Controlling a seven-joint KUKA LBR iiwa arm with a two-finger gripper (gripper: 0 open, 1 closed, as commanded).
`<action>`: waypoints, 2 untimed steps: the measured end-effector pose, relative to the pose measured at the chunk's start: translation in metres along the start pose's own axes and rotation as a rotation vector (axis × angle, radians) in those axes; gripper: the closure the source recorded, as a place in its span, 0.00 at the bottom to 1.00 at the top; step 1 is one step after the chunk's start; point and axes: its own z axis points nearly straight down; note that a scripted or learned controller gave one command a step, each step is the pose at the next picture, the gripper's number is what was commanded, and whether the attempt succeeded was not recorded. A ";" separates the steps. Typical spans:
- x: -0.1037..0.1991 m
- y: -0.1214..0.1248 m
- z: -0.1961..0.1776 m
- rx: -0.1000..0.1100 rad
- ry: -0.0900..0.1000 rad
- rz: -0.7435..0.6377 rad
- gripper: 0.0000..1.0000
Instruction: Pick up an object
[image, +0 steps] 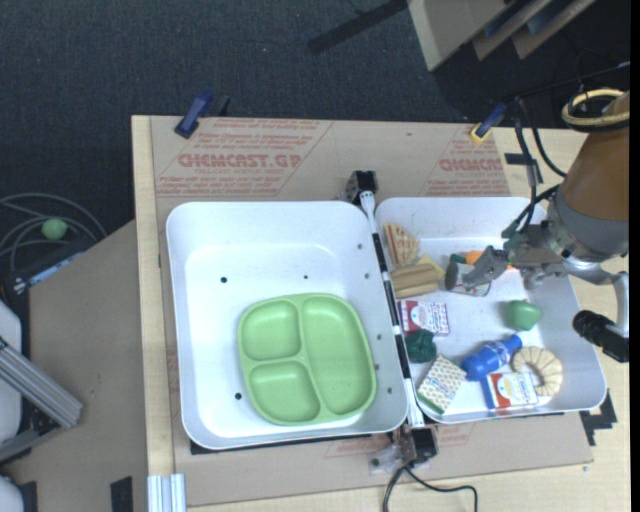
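The gripper (478, 278) hangs low over the right bin (590, 385), and I cannot tell its state. Just beside it lies an orange piece (458, 259); a green ball (521, 314) and blue bottle (492, 357) lie nearer. A green divided plate (303, 357) sits in the left bin (200, 260).

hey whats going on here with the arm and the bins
A robot arm reaches in from the right over the right bin, which holds a jumble of small items such as a blue bottle and a green ball-like piece. Its gripper sits low near the bin's upper middle, with nothing visibly held. The left bin holds a green divided plate.
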 end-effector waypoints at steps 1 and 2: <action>-0.051 -0.048 0.062 0.003 0.000 0.002 0.00; -0.025 0.008 0.125 0.000 0.000 -0.001 0.00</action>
